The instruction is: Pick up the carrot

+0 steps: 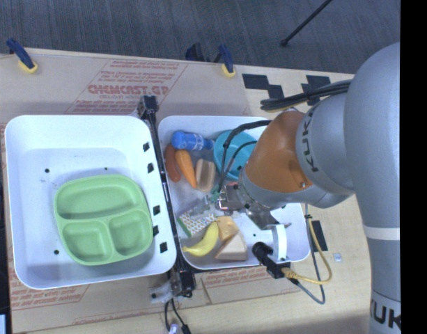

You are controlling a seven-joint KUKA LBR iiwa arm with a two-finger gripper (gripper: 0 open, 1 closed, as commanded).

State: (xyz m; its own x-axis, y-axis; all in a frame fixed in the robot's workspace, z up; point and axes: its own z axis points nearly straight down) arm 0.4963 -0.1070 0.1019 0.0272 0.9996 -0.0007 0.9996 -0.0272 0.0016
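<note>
The orange carrot (pixel 186 168) lies in the right bin (pixel 166 129) near its left wall, between a reddish sausage-like piece (pixel 173 164) and a tan bread slice (pixel 205 175). My gripper (pixel 223 200) hangs low over the middle of that bin, right of and a little nearer than the carrot, close to a grey grater-like object (pixel 194 220). The wrist and orange band (pixel 276 155) cover much of the gripper. Nothing shows between it and the carrot.
A green divided plate (pixel 102 218) sits in the left bin (pixel 32 145). The right bin also holds a blue bottle (pixel 189 141), a blue bowl (pixel 234 148), a banana (pixel 205 242) and a cheese or sandwich wedge (pixel 229 242). Cables trail at the front right.
</note>
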